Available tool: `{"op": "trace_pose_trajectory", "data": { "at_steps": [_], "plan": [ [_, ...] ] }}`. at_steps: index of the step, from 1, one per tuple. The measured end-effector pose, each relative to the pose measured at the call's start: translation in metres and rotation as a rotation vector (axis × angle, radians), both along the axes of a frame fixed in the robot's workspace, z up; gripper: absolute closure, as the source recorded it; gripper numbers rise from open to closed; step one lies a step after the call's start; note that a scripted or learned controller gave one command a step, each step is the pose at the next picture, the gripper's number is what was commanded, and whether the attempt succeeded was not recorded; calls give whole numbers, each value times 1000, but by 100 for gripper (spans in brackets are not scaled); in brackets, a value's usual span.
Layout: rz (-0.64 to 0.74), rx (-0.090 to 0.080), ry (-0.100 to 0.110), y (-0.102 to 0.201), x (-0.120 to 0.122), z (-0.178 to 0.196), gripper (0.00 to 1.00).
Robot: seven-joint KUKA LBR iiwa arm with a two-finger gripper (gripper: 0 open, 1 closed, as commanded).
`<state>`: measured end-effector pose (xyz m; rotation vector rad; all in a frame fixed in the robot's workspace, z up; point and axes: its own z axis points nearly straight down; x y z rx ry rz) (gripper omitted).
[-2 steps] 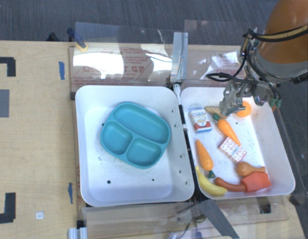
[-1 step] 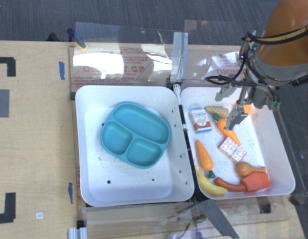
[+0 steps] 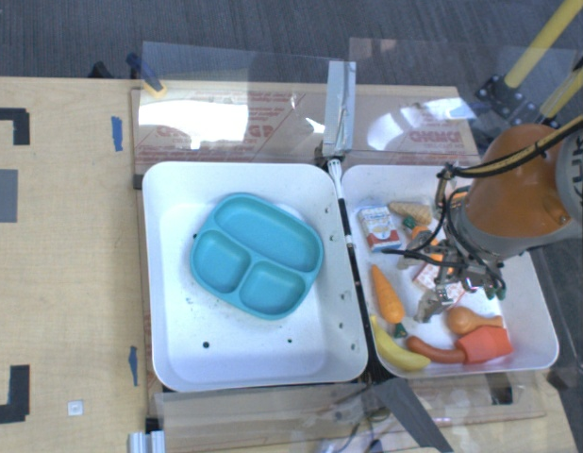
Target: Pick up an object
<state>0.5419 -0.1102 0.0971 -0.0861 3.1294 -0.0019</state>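
Two white bins sit side by side on the counter [image 3: 65,253]. The left bin [image 3: 169,196] holds a blue divided plate [image 3: 257,254]. In the right bin [image 3: 541,319], the gripper [image 3: 442,295] hangs at centre, its state impossible to tell, above a carrot [image 3: 387,294], banana [image 3: 397,349] and red pepper [image 3: 483,344].

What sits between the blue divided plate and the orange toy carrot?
In the camera view, only bare floor of the left white bin and the two bins' adjoining rims separate the blue divided plate from the orange toy carrot.
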Motion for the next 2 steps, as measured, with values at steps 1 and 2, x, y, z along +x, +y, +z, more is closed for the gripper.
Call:
{"op": "trace_pose_trajectory", "data": {
  "at_steps": [1, 2],
  "plan": [
    [-327, 4, -2, 8, 92, -9, 0],
    [-452, 5, 0, 3, 43, -8, 0]
  ]
}}
